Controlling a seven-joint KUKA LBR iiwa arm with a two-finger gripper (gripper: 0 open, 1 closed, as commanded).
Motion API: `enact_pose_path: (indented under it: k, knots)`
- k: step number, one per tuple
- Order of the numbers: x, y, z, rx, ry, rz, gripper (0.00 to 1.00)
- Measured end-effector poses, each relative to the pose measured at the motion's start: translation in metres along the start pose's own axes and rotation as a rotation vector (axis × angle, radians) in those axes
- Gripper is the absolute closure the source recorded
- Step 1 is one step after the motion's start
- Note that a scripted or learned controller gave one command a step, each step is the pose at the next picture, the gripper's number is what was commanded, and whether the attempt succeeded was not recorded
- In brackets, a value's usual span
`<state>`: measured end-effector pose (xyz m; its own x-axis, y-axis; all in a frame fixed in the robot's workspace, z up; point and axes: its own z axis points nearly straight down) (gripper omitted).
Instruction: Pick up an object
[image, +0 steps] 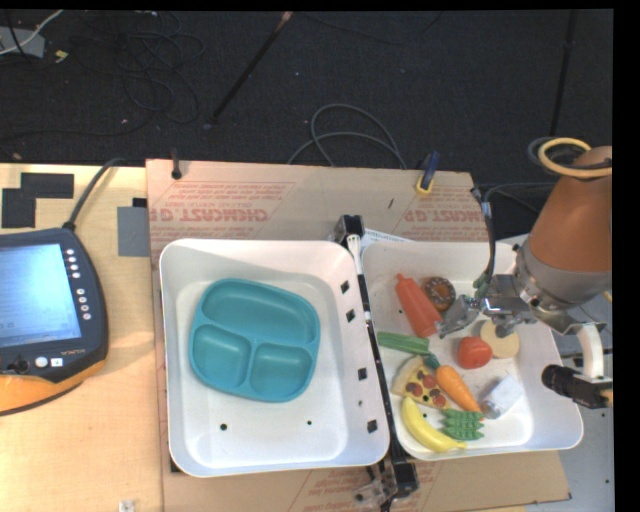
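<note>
The right bin (560, 425) holds several toy foods: a red sausage-shaped piece (415, 305), a brown round piece (438, 290), a red tomato (475, 352), a beige piece (503, 343), a green bean (400, 343), a pizza slice (420, 380), a carrot (458, 388), a banana (425, 427) and a pale translucent piece (503, 392). My gripper (483, 316) reaches in from the right and hangs low over the bin's middle, just above the tomato and the beige piece. Its fingers (457, 318) stand spread, open, with nothing between them.
The left bin (190, 420) holds a teal divided plate (255, 340). A raised divider (360, 320) separates the two bins. A tablet pendant (40, 300) lies on the bench at far left. Cardboard (300, 205) sits under the bins.
</note>
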<state>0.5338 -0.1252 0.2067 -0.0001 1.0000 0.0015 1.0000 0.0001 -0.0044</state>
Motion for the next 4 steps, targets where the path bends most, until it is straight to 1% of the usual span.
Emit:
enact_pose_path:
  k: [1,2,3,4]
  knots:
    - [-0.049,-0.021,0.125,0.002,0.000,0.004,0.00]
    - [0.025,-0.031,0.117,-0.010,-0.009,0.002,0.00]
    - [0.008,0.002,0.120,-0.003,-0.001,-0.002,0.00]
    - [-0.002,0.045,0.120,-0.003,-0.001,0.000,0.00]
